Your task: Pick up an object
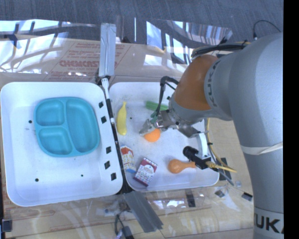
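1. Camera view: two white bins sit side by side. The grey arm (241, 78) comes in from the right, over the right bin (139, 89).
2. The arm's orange band (195, 83) sits above the wrist, over the bin's far right part.
3. Gripper (152, 126) is low over the middle of the right bin, pointing left.
4. Jaws: can't tell whether they're wide or narrow, as the tip is too small and cluttered from this angle.
5. Orange ball (152, 136) is on the bin floor right at the gripper tip, on its near side. It looks like it's touching, but I can't confirm it's gripped.
6. Banana (121, 118) lies lengthwise along the right bin's left wall, apart from the ball.
7. Green stick (155, 105) is just beyond the gripper, partly hidden by the wrist.
8. Orange pear-shaped toy (177, 166) lies near the front right, with its neck pointing right.
9. Red-and-white box (146, 171) is at the front edge, tilted. A smaller packet (126, 156) is just left of it, by the wall.
10. Left bin (12, 183) has a blue divided plate (67, 126) lying flat in its middle.
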You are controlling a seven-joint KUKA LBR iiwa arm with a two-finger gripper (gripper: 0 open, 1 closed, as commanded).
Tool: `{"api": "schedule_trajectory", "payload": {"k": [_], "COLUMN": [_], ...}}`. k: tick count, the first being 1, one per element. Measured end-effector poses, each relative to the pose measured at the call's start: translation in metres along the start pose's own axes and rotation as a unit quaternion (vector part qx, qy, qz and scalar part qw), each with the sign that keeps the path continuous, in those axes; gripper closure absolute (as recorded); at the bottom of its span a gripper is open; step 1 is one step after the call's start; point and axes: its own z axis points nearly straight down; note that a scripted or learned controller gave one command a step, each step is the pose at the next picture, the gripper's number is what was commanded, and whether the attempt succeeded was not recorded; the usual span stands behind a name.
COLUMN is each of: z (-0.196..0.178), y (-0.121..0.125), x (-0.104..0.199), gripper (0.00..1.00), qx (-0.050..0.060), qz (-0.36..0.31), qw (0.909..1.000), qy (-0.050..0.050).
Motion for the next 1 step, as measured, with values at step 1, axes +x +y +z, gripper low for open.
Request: {"api": "schedule_trajectory", "payload": {"k": [1], "z": [-0.1053], "y": [0.0272], "x": [0.0358], "gripper": [1.0], "qx": [0.004], "qz": [-0.014], "qw": [0.9999], "qy": [0.002]}}
